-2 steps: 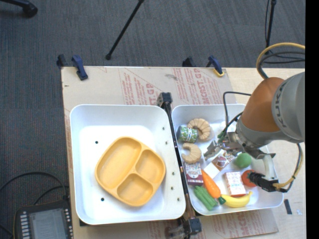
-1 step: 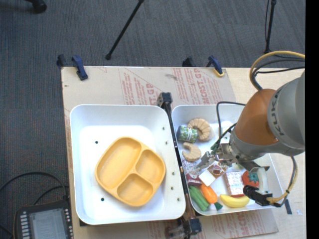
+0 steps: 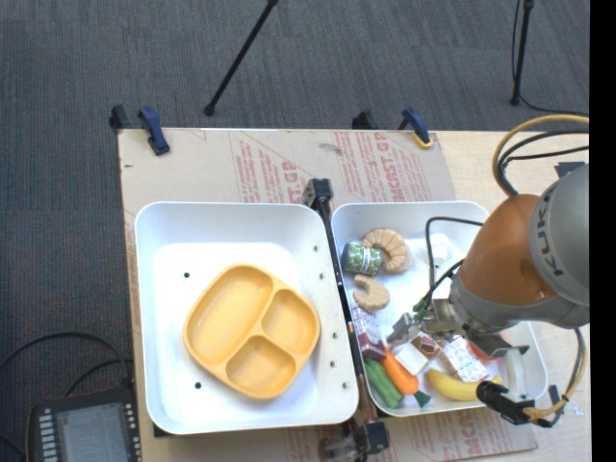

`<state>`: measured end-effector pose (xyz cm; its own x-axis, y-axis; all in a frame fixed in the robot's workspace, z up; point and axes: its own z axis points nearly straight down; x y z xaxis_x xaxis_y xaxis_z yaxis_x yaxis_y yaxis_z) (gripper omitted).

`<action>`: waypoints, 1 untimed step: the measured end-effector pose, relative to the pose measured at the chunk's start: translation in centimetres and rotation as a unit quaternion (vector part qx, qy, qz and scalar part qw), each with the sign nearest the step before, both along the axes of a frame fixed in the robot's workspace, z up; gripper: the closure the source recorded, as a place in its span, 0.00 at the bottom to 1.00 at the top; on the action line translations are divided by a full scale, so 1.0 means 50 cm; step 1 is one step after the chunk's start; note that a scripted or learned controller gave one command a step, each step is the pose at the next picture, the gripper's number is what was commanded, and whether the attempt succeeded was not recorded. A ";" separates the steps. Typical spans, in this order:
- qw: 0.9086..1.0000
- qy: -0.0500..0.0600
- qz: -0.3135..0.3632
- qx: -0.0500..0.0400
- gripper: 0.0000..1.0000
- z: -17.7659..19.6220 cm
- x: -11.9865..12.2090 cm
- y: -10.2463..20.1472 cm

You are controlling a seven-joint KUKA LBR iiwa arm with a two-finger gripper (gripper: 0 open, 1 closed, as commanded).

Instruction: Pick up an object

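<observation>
The right bin [image 3: 404,207] holds several toy foods. A croissant [image 3: 388,248] and a green can [image 3: 361,257] lie at its back, with a smaller pastry [image 3: 371,295] just in front of them. Along the front lie a carrot [image 3: 401,373], a green vegetable [image 3: 382,381], a banana [image 3: 460,386], a white block [image 3: 412,358] and a red-and-white packet [image 3: 462,359]. My gripper [image 3: 416,327] hangs low over the middle of this bin, just above the white block and right of a dark red packet [image 3: 366,330]. Nothing is visibly held.
The left bin [image 3: 164,248] holds a yellow divided plate [image 3: 253,329]. Blue clamps [image 3: 154,128] grip the bench's back edge. The orange wrist band and grey arm [image 3: 525,258] cover the right bin's right half. Cables [image 3: 539,407] loop near the front right corner.
</observation>
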<state>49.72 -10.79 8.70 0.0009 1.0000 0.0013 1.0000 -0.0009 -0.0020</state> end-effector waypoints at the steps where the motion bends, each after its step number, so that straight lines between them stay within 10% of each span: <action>1: 1.000 0.001 -0.002 0.001 1.00 0.018 0.001 0.000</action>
